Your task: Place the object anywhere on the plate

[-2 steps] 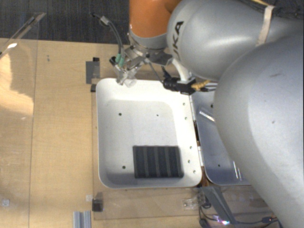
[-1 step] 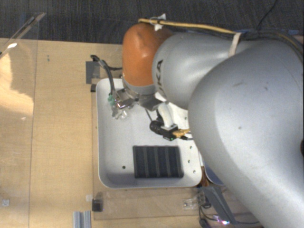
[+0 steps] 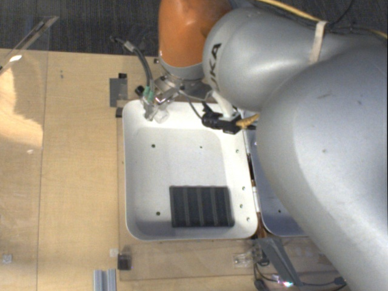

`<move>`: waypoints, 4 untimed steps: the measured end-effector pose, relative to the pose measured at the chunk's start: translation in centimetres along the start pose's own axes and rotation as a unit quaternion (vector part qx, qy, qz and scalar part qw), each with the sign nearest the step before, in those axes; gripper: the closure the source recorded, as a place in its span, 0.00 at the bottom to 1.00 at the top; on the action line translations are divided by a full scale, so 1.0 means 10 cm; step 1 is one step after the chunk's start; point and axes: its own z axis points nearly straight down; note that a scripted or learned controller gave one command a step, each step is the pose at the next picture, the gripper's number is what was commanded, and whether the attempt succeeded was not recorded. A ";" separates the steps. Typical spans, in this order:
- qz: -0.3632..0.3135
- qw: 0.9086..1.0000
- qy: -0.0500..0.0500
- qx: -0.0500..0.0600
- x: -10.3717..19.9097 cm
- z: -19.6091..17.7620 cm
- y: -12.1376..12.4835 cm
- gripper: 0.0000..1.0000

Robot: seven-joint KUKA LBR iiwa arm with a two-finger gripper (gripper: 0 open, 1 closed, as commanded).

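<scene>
A grey arm [image 3: 303,102] with an orange band [image 3: 185,23] reaches over a pale wooden bench [image 3: 60,180]. The white bin [image 3: 136,162] holds a black ribbed plate [image 3: 200,206] with raised parallel ridges. A yellow cable [image 3: 267,2] runs along the arm; dark grey carpet [image 3: 79,5] lies beyond the bench.

Single fixed camera, mounted above the desk [image 3: 60,180], looking down at a slant; the arm [image 3: 291,102] enters from the frame's right and, being close to the lens, looms large over that side. The gripper [image 3: 154,105] sits at upper centre, at the far edge of the left bin [image 3: 139,223]. Below and right of the gripper, a strip of the right bin [image 3: 273,220] shows under the arm.
</scene>
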 end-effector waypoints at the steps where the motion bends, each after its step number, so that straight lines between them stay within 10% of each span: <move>1: 0.290 0.957 0.000 0.003 -0.03 0.38 -0.13 1.00; 2: 0.044 0.999 0.001 0.003 0.44 0.74 -0.50 1.00; 3: -0.069 0.998 0.000 0.000 -0.02 0.28 -0.18 1.00; 4: 0.193 0.981 0.000 0.001 0.08 -0.02 -0.02 1.00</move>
